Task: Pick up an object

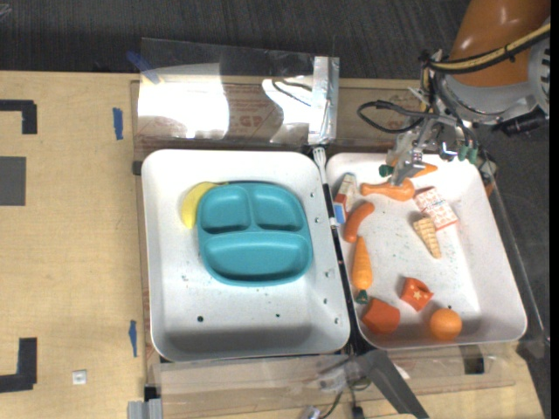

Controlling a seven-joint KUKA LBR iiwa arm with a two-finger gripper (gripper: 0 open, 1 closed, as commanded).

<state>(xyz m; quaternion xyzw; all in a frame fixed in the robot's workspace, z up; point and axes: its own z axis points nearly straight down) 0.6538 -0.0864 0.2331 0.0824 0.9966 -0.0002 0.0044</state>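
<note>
An orange carrot [395, 191] lies directly beneath the end effector [407, 169].

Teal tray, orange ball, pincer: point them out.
teal tray [254, 232], camera view, centre divider.
orange ball [445, 323], camera view, top surface.
pincer [404, 169], camera view, midway between fingertips.

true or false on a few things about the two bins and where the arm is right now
1. A teal divided tray lies in the left bin. True.
2. The gripper is over the left bin. False: it is over the far side of the right bin, at a curved orange piece.
3. A yellow item peeks out from under the tray's left edge. True.
4. The round orange fruit sits in the left bin. False: it is near the right bin's front edge.
5. An orange carrot lies along the right bin's left side. True.
</note>
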